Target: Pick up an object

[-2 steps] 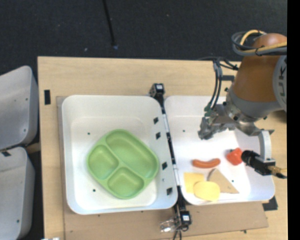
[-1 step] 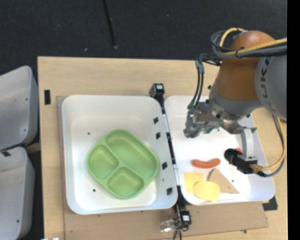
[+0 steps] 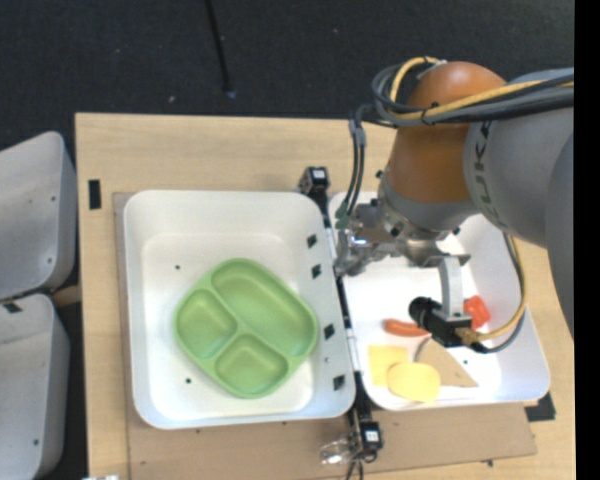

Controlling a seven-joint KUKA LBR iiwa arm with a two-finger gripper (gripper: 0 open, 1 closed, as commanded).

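Note:
My gripper (image 3: 358,246) hangs below the orange wrist band, over the left edge of the right bin (image 3: 510,368), close to the wall between the two bins. In the front of that bin lie a flat yellow square (image 3: 380,360), a round yellow piece (image 3: 413,382) and a tan wedge (image 3: 450,368), all touching or overlapping. A thin orange stick (image 3: 404,327) lies just behind them. A small orange-red piece (image 3: 477,312) sits further right. None of these is at the gripper.
The left bin (image 3: 150,238) holds a green plate (image 3: 244,326) with three compartments. The arm's grey body covers the back right of the right bin. Bare wooden bench (image 3: 210,138) runs behind the bins.

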